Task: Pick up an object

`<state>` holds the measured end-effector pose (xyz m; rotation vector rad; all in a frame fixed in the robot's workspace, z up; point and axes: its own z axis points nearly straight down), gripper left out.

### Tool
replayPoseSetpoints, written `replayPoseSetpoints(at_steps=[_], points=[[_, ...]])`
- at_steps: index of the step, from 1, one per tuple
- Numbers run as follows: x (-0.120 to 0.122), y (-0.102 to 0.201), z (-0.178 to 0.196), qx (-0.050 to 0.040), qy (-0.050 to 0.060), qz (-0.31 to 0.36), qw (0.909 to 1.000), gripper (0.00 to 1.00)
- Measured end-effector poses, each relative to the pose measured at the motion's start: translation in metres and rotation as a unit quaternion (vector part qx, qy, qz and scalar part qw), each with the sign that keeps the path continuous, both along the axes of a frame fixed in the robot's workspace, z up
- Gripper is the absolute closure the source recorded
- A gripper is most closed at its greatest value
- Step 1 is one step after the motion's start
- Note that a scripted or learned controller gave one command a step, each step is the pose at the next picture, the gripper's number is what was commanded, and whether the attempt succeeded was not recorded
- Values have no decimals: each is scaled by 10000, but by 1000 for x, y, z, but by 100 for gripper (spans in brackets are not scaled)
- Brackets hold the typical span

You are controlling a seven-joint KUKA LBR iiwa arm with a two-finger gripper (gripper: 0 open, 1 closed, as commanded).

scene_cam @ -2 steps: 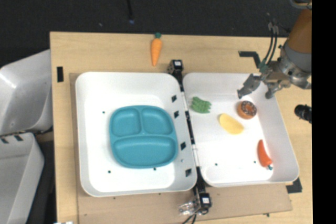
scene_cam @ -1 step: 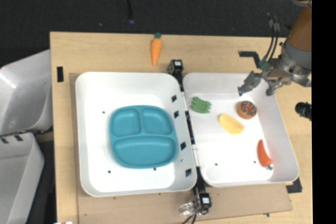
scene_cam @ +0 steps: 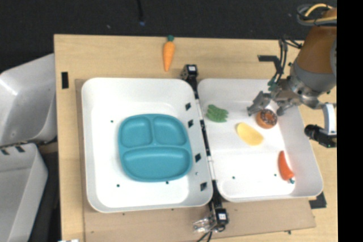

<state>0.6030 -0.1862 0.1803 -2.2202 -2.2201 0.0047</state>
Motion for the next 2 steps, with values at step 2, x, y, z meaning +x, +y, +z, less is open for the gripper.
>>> replayPoseSetpoints(at_steps=[2], points=[[-7, -11, -73, -47, -75, -22, 10000, 0]])
